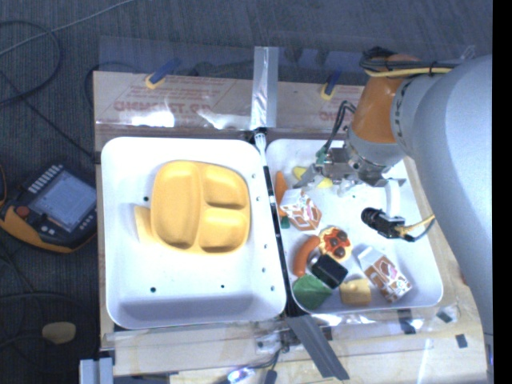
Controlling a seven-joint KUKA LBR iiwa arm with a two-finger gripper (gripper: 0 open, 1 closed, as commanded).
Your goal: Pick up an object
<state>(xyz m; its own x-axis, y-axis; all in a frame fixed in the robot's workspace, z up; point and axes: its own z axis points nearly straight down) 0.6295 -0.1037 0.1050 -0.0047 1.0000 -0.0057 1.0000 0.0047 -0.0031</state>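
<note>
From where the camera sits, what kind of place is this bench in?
Most likely a robotics lab test bench, not a kitchen: two white bins on taped cardboard, toy food in the right one, a handheld control pendant and loose cables on carpet.

Bins [120,238] glossy white plastic; yellow tray [200,205] smooth matt plastic; bench board [184,94] rough cardboard.

- The grey arm [456,126] runs out of the picture at the right edge, its base out of frame.
- The gripper [336,166] sits low in the right bin [424,290]; its jaws are too small and cluttered to read.
- A yellow item [308,173] beside it is partly covered.
- The worktop [192,94] is cropped at the bottom.
</note>
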